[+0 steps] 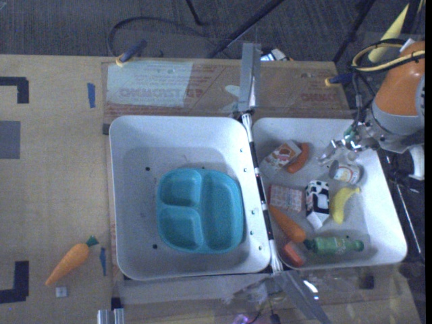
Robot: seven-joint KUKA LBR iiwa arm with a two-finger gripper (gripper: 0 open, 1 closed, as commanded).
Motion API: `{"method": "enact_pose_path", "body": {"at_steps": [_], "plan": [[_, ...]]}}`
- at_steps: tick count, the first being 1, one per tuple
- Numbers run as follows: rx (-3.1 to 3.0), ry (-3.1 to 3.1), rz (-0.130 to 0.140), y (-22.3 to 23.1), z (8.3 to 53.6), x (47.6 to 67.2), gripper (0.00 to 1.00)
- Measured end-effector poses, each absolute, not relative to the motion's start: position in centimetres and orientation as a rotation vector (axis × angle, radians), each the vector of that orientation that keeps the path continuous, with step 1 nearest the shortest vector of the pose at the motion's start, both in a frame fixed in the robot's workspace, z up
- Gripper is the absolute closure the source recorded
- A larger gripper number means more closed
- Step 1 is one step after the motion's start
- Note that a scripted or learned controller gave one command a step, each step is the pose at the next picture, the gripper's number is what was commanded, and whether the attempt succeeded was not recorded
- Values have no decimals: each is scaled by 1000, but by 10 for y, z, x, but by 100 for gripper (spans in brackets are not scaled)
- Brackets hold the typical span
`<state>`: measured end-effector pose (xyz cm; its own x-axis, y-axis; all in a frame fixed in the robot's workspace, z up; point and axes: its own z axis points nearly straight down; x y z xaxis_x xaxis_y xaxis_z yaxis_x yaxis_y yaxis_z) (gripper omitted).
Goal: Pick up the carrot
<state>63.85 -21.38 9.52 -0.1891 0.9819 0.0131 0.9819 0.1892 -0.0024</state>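
- I see the claw [345, 145] at the right bin's [395, 231] far edge; whether it's released or clenched, I cannot tell.
- The carrot [288, 224] lies toward the near-left of the claw, by the divider, its long axis diagonal.

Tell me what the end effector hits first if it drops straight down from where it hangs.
Probably the small can lying just under the end effector in the right bin. Depth is unclear from this slanted view; it might land on bin floor beside it.

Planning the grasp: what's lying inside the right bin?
The right bin holds a carrot, banana, green bottle, cow-print carton, small cards and a can. The carrot's lower end is tucked under clutter.
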Motion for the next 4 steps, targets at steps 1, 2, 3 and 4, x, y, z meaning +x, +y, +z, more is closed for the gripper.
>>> {"method": "enact_pose_path", "body": {"at_steps": [1,2,3,4], "plan": [[-1999,-2421,-7,-216,107,640,100],[-2621,-1734,2,-223,243,626,100],[-2177,-2268,1,-192,379,637,100],[-1918,-2495,0,-223,396,666,100]]}}
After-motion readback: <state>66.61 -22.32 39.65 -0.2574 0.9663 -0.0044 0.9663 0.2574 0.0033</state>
